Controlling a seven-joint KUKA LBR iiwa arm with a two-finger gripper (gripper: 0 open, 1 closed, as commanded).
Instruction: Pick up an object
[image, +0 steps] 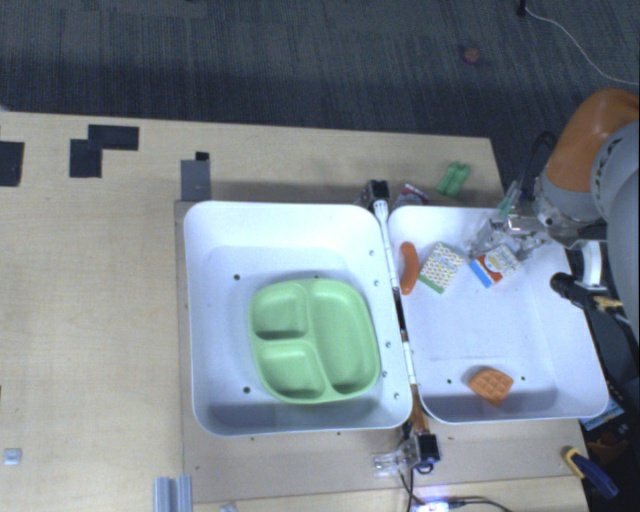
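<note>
Gripper (503, 237) low over the upper right of the right bin (530, 340), just above a small red, white and blue packet (490, 267); spread or pressed together, cannot tell. Left of it a checkered packet (441, 268) and an orange sausage (409, 266); lower down, a waffle (491, 384). Green divided plate (314, 339) in the left bin (215, 300).

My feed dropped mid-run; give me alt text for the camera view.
The claw hangs over the right bin's far side, above a small red-and-white packet; nearby lie a speckled block, an orange sausage and a waffle. The left bin holds a green divided tray.
</note>
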